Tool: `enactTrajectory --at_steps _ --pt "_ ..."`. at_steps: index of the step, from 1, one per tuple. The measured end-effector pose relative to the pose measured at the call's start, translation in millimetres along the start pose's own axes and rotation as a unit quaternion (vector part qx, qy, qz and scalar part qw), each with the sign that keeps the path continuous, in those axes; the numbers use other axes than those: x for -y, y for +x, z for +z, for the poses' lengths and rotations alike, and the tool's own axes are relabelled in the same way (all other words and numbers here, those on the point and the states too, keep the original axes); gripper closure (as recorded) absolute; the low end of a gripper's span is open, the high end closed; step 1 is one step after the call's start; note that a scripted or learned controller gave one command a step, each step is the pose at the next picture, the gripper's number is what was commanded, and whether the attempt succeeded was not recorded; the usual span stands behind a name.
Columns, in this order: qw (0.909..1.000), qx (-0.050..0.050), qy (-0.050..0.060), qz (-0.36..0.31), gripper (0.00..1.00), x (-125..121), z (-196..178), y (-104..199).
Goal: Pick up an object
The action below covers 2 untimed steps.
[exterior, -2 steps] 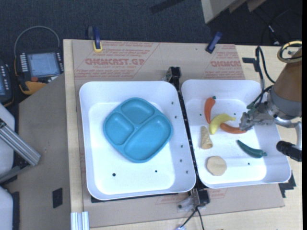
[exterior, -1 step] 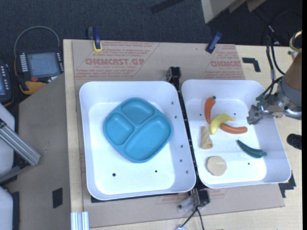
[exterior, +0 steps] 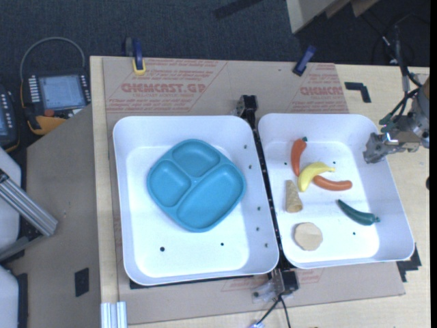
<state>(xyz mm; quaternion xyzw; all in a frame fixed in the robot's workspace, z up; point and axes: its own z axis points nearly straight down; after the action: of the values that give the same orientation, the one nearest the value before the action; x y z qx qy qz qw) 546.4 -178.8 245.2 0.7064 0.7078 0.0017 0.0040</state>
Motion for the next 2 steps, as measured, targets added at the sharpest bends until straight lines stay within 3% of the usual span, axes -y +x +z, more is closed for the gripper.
enactTrajectory --at_steps 2 --pt "1.0 -0.003 0.005 -0.003 1.0 -10.5 9.7 111.2"
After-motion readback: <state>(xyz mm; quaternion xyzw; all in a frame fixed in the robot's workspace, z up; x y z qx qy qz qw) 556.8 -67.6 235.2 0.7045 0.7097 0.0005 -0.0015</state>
